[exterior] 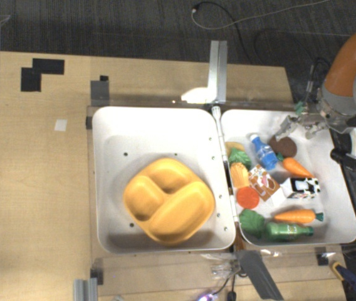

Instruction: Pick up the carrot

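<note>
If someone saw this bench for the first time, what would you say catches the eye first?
The big yellow three-section plastic dish dominates the left white bin. The right white bin holds a bright jumble of toy food, including two orange carrots. The grey arm's end effector hangs over that bin's far corner.

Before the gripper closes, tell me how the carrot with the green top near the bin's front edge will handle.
The carrot looks like smooth moulded plastic, so probably stiff and light. Its tapered round body may roll or slip when pinched. It lies right beside the green bottle, which could get nudged.
</note>
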### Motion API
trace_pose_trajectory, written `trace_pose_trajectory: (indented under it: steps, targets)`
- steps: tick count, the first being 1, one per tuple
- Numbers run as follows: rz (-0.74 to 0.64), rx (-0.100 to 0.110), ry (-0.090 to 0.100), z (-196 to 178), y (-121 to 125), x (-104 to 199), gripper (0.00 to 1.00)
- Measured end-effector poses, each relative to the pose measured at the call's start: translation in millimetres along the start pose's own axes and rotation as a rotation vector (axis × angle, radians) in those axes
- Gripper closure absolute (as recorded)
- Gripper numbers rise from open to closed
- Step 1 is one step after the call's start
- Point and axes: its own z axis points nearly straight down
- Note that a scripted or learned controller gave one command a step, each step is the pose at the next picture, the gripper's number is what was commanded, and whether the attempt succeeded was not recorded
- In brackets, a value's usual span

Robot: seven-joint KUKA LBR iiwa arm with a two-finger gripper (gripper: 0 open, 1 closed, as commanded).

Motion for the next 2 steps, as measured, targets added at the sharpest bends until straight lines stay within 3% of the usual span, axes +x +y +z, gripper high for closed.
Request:
trace_pose_trajectory:
  steps: [1, 2]
  targets:
    - [-0.001, 0.0, 0.0, 0, 0, 0, 0.0]
    - [-0.23, 0.0, 0.001, -28, -77, 4, 0.0]
